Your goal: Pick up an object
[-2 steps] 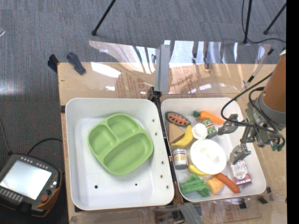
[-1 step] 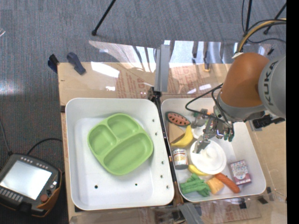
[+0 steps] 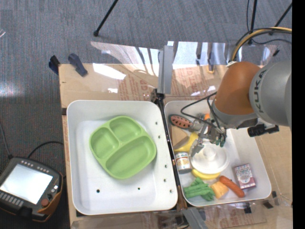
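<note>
My gripper (image 3: 208, 142) hangs low over the middle of the right bin (image 3: 259, 149), open, with nothing between its fingers. Just below it stands a white lidded pot (image 3: 210, 161), with a yellow banana (image 3: 187, 143) to its left. The same bin holds a small tin can (image 3: 182, 162), a green toy (image 3: 199, 190), an orange-yellow block (image 3: 219, 190), a red-orange carrot (image 3: 232, 185), a small red box (image 3: 244, 175) and a reddish-brown oblong item (image 3: 181, 122) at the far left corner. A green divided plate (image 3: 123, 147) lies in the left bin (image 3: 78, 128).
The arm's orange band and grey wrist (image 3: 248, 94) overhang the right bin's far side, with cables trailing up. A metal post (image 3: 165, 70) stands behind the divider between the bins. A teach pendant (image 3: 28, 185) lies on the floor at lower left.
</note>
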Motion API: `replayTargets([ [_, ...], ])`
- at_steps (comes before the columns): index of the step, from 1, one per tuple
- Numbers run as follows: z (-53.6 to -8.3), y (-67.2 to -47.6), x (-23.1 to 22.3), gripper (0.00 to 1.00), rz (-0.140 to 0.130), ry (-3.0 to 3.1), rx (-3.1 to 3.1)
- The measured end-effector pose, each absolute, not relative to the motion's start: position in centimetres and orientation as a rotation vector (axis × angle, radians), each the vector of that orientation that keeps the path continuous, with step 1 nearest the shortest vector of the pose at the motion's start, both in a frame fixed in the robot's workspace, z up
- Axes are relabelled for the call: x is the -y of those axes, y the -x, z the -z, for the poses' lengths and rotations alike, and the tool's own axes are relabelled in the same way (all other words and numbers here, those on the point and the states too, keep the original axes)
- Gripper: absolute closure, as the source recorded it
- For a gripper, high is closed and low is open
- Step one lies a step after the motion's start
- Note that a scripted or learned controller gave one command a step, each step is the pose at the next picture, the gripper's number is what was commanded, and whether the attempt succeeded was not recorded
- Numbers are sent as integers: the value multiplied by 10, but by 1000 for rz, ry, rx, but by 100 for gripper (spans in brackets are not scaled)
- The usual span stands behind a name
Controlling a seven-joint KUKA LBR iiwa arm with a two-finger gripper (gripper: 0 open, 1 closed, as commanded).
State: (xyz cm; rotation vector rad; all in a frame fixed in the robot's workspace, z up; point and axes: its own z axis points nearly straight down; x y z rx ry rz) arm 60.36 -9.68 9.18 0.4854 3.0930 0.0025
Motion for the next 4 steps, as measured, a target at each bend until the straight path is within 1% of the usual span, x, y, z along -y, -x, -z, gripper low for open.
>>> replayTargets([
  [1,-91,-598,96,0,25,-710,-3053],
  [2,-93,-594,94,0,21,-650,-3058],
  [3,-93,-584,97,0,18,-768,-3029],
  [4,-92,-595,95,0,23,-722,-3047],
])
